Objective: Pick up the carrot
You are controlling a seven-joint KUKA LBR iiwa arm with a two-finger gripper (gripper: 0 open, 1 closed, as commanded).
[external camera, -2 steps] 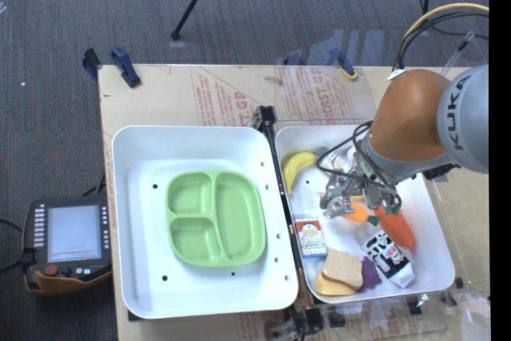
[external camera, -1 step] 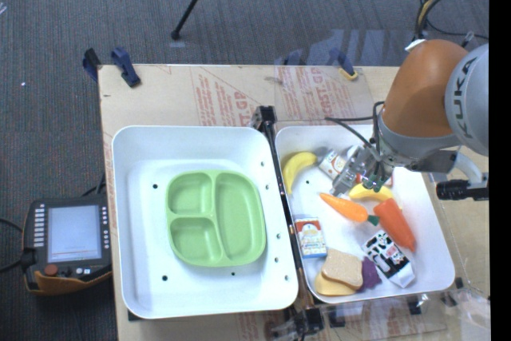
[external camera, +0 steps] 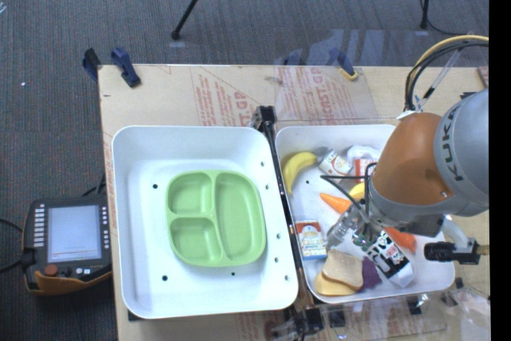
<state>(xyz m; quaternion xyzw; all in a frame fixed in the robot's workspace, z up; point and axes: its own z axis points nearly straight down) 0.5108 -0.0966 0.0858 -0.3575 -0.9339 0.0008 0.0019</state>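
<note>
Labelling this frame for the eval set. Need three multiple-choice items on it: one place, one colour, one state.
1. Where does the carrot lie?
A. left bin
B. right bin
C. on the floor

2. What colour is the divided plate?
A. green
B. red
C. blue

3. How is the carrot now?
A. lifted above the bin
B. on the plate
C. lying in the bin by the gripper

Answers:
1 B, it lies in the right bin below the banana.
2 A, the plate in the left bin is pale green.
3 C, it rests in the bin among the other items, just up-left of the gripper.
</note>
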